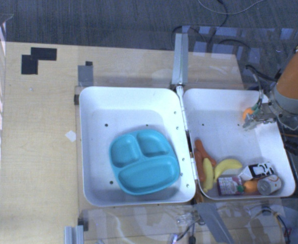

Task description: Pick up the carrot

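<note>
The left bin (90, 151) is sitting on the pale wooden bench (32, 136), and a blue divided plate (145, 160) is lying in its lower middle, turned a little off square, with two small compartments toward the far side and one large one toward the near side.

Moving right across the seam between the bins, the carrot (200, 160) is lying in the right bin (225, 126), pressed close along that bin's left wall. Its long axis is running almost straight from the far side toward the near side, leaning just slightly to the right as it comes nearer. I am unable to tell which end is the tip. A yellow banana (208, 174) is lying just beside it on the right, touching or nearly so, and a second banana (227, 165) is curving away from there. Further right along the near wall, a small dark red box (226, 186), an orange fruit (250, 186), a white carton (257, 171) and a grey can (267, 186) are crowding together.

My claw (252, 117) is hanging over the far right part of the same bin, well apart from the carrot. Something small and orange is showing right at my fingers, but I cannot tell what it is, nor how wide they are standing.
</note>
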`<state>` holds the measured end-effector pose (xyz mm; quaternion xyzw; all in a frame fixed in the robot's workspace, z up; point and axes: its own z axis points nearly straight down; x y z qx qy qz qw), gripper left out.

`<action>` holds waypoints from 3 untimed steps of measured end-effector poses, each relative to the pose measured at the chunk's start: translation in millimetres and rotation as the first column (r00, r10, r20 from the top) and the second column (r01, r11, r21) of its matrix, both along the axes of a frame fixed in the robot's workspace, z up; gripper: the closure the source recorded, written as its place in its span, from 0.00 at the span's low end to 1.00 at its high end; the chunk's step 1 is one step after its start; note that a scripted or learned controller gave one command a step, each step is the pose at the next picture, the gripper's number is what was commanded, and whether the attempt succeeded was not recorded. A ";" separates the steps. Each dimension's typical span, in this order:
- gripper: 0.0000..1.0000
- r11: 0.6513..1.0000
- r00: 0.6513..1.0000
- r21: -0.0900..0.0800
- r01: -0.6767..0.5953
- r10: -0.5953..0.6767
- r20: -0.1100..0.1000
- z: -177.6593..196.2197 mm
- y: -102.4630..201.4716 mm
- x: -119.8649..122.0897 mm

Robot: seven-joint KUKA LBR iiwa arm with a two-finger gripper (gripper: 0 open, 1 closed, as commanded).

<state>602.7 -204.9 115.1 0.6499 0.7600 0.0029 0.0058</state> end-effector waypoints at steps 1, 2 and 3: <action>1.00 0.911 0.911 0.004 0.412 -0.412 -0.006 102.8 13.7 -19.1; 1.00 0.885 0.885 0.004 0.466 -0.466 -0.012 -11.6 103.4 -90.8; 1.00 0.592 0.592 0.006 0.806 -0.805 -0.011 69.7 146.1 -107.1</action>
